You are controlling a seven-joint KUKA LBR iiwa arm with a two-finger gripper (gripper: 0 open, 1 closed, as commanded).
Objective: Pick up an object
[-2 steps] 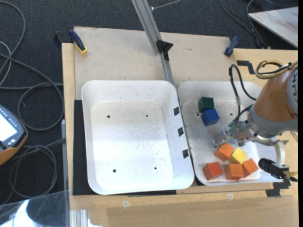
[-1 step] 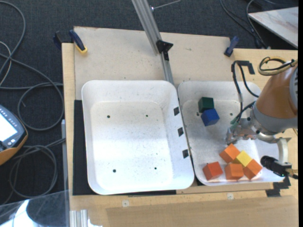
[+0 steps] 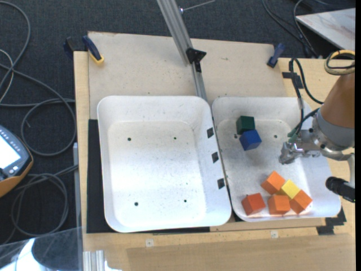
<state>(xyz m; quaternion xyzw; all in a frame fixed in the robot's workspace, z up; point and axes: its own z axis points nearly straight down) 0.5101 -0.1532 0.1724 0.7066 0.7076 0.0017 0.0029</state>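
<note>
The right bin (image 3: pixel 265 109) holds a dark green block (image 3: pixel 245 123) with a blue block (image 3: pixel 250 139) touching its near side. Near the bin's front right corner lies a cluster: an orange block (image 3: pixel 274 182), a yellow block (image 3: pixel 290 189), a red-orange block (image 3: pixel 254 203), and two more orange blocks (image 3: pixel 278 204) (image 3: pixel 302 200). My gripper (image 3: pixel 288 153) hangs over the right side of this bin, between the blue block and the cluster, a little above the orange block. Nothing is visible between its fingers.
The left bin (image 3: pixel 113 151) stands beside the right one, with black clips along the shared wall (image 3: pixel 214 157). A slanted metal pole (image 3: pixel 177 24) runs down to the bins' back junction. Cables lie on the floor at left and upper right.
</note>
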